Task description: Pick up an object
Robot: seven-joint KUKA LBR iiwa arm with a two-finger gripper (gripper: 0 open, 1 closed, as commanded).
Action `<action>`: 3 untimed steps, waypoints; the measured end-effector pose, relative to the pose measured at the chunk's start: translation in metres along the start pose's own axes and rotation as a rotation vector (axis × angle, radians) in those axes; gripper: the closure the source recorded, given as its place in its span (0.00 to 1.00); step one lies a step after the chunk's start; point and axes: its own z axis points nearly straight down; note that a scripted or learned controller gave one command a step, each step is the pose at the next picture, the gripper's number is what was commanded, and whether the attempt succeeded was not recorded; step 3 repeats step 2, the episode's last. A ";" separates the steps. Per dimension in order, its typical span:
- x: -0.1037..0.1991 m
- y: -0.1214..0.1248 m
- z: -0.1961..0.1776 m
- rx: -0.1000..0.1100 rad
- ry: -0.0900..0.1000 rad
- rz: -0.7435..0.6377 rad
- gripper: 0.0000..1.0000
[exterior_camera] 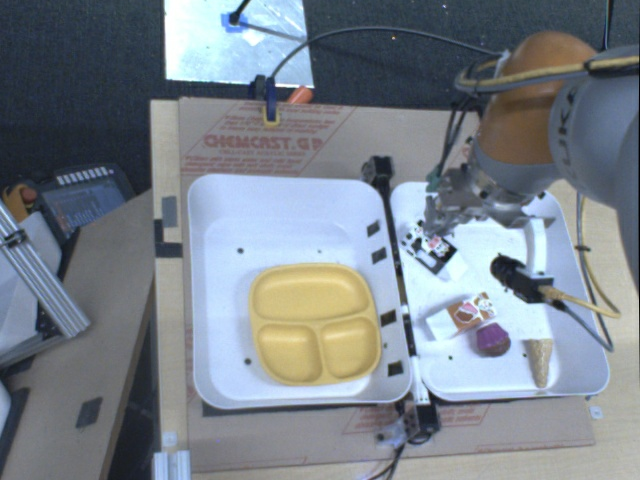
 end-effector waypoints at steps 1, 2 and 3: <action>0.060 -0.003 -0.004 0.001 0.000 0.000 1.00; 0.113 -0.003 -0.011 0.001 0.000 0.000 1.00; 0.113 -0.003 -0.011 0.001 0.000 0.000 1.00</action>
